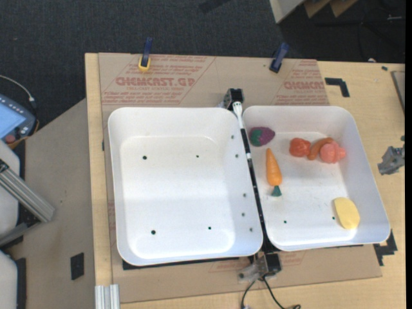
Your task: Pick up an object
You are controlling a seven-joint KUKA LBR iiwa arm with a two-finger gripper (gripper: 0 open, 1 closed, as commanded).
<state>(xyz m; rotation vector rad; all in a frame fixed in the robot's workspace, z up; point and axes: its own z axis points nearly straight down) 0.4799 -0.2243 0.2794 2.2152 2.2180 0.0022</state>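
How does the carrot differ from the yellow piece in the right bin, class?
The carrot is orange with a green tip, while the yellow piece is plain yellow. The carrot is long and tapered, the yellow piece short and rounded. The carrot lies near the bin's left wall, the yellow piece at its right front corner. Both lie in the right bin.

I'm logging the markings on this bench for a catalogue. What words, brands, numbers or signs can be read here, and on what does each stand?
"CHEMCAST G.P": red print on the brown board under the bins, behind the left bin.
"CHEMCAST": the same red print, partly cut off, on the board behind the right bin.
Smaller red lines beneath both are too blurred to read.
The toy foods bear no legible text.
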